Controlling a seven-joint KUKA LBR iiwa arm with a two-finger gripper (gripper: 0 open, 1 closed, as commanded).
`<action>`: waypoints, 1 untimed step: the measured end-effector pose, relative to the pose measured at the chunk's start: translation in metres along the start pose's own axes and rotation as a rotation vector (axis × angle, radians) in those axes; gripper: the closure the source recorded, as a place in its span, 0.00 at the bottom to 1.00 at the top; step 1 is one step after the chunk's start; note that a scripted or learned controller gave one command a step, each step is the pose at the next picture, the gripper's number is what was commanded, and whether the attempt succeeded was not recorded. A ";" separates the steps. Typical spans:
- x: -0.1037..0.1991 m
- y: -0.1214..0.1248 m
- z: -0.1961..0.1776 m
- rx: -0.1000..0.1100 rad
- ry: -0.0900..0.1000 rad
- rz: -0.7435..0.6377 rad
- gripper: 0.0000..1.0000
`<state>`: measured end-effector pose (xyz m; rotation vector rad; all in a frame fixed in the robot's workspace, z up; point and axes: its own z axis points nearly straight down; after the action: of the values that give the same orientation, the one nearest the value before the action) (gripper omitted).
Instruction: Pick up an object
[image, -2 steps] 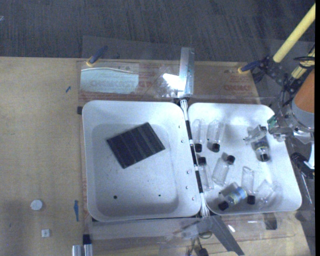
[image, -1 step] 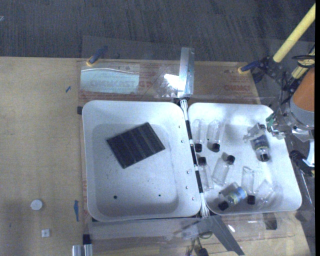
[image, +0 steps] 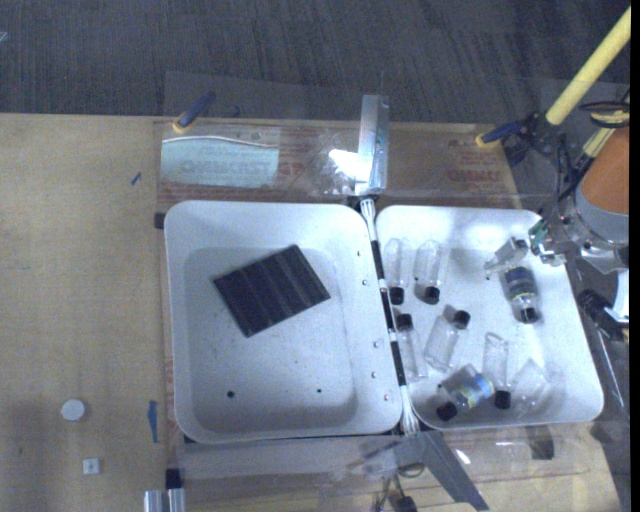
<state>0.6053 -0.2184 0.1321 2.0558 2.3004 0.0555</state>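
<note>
I am watching the fingers (image: 520, 248) hanging at the far right edge of the right bin (image: 585, 400), but they are too small and blurred for me to tell how wide they are standing or whether anything is sitting between them. Just below them a dark-labelled vial (image: 521, 292) is lying on the bin floor, with clear black-capped vials (image: 428, 270) scattered leftward. A dark ribbed mat (image: 271, 289) is resting in the left bin (image: 190, 400). I am judging that nothing is lifted yet; the descent, grip and raise are all remaining.
</note>
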 end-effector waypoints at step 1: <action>0.002 -0.017 -0.002 -0.006 -0.007 -0.091 0.00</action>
<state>0.5886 -0.2180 0.1328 1.9426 2.3836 0.0513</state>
